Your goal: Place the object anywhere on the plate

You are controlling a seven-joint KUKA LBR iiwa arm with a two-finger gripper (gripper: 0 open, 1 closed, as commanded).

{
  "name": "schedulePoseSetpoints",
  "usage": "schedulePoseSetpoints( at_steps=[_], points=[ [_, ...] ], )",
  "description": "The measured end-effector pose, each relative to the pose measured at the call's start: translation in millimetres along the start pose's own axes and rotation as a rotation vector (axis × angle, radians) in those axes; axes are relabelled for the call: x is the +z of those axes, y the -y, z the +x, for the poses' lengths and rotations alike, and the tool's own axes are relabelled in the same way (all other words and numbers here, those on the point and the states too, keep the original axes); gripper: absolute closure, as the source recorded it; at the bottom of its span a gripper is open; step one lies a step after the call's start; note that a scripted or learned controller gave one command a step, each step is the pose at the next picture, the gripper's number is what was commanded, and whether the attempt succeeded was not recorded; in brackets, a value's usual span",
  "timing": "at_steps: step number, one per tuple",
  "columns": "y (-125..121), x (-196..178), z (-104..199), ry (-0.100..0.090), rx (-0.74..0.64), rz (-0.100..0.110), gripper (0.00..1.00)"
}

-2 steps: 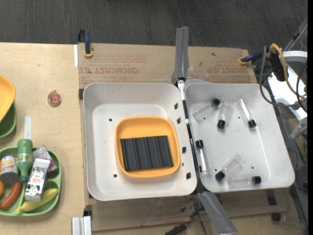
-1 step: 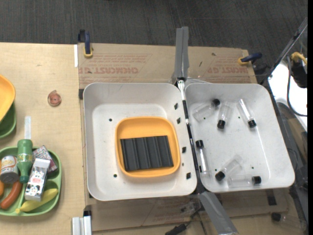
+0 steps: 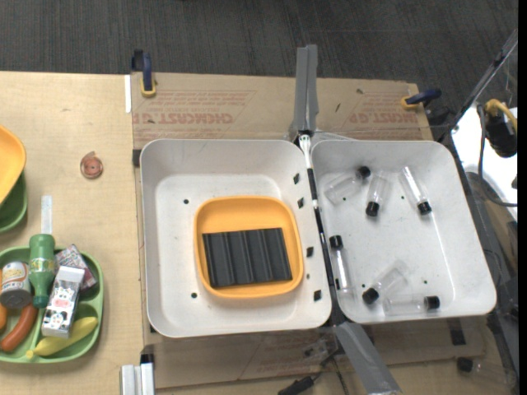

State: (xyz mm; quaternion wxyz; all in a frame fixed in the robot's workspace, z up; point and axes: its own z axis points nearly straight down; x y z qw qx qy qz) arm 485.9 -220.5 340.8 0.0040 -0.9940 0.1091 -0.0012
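Camera view: cardboard-covered bench [image 3: 272, 109], grey floor [image 3: 247, 15].

Looks like a robotics lab bench, not anybody's kitchen. Two shallow white plastic bins [image 3: 156, 245] sit on taped-down brown cardboard [image 3: 222, 109] held by blue-and-yellow spring clamps [image 3: 145, 74]. Clear plastic tubes with black caps [image 3: 414, 190] are scattered in one bin, toy plastic food on a green divided tray [image 3: 86, 323] sits alongside, grey carpet [image 3: 247, 15] behind.

Orange plate [image 3: 248, 248] in left bin [image 3: 165, 303], clear tubes [image 3: 375, 196] in right bin [image 3: 461, 295].
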Motion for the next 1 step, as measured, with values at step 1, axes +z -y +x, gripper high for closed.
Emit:
schedulePoseSetpoints(
  at_steps=[1],
  points=[
    [0.9,-10.8,2.0,0.0,0.014,0.001,0.0]
  ],
)
